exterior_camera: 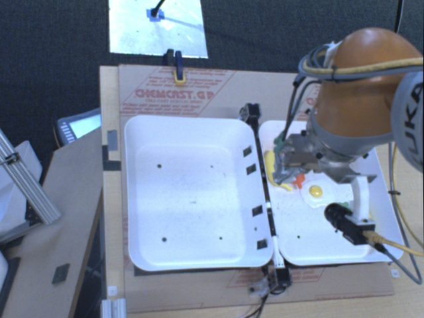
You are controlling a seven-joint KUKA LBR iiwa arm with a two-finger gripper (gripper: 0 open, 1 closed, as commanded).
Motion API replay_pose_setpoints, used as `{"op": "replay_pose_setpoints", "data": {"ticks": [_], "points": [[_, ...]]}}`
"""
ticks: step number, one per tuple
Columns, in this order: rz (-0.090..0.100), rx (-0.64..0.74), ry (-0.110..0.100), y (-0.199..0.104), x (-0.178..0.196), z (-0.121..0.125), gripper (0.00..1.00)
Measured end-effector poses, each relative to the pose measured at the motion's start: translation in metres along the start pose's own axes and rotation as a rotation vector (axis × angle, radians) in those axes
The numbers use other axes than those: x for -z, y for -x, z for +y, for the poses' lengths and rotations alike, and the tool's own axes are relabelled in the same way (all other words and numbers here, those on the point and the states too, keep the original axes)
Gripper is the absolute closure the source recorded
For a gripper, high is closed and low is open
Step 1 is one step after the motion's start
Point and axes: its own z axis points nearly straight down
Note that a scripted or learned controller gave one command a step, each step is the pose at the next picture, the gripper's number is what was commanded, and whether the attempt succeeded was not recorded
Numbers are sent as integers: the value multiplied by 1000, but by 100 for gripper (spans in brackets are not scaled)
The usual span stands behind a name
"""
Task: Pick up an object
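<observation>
Gripper (pixel 283 169) seen low in right-hand bin (pixel 311 247); open or closed cannot be told. Fried-egg toy (pixel 316 192) found at its 4 o'clock, close by. Judged light, flat, stiff, slick; best gripped across thin white rim.

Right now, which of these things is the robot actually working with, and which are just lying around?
For the job:
- gripper, low over the right bin
- toy fried egg
- yellow piece
- small orange piece

Just lying about:
- left bin
- printed cardboard under both bins
- clamp
- silvery sheet
- screen at far left
</observation>
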Motion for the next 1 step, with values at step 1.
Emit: {"op": "replay_pose_setpoints", "data": {"ticks": [1], "points": [[2, 5, 8, -68, 27, 3, 100]]}}
